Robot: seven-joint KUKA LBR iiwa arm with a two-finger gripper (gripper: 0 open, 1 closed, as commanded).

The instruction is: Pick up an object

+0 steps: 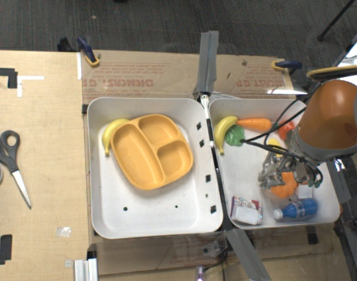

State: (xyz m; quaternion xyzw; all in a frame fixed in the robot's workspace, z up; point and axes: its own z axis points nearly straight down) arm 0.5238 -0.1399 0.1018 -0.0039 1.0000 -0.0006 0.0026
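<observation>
Although the gripper [276,177] is lowered into the right-hand shallow white bin [225,157], whether its metal fingers are spread or pressed together cannot be told, since they are a tangle of grey parts seen from above. Directly beneath and just at 4 o'clock of it an orange rounded plastic object [285,187] is seen, touching or nearly touching the fingertips, though no grasp can be confirmed. At 5 o'clock from that object a blue plastic bottle with a white cap [297,209] is laid on its side near the bin's lower edge. At 8 o'clock a small white carton with red print [246,210] is found in the lower left corner of the same bin. Toward 11 o'clock a green toy vegetable [234,135], a yellow plastic banana [220,132] and an orange toy carrot [255,123] are grouped close together along the upper edge. The grey arm with its orange band [329,117] is seen at 2 o'clock. In the left-hand shallow white bin [149,215] an orange-yellow divided plastic plate [150,151] is set, with a second yellow banana [110,133] tucked at its 10 o'clock edge. On the wooden bench, far at 9 o'clock, grey-handled scissors [13,165] are laid.
</observation>
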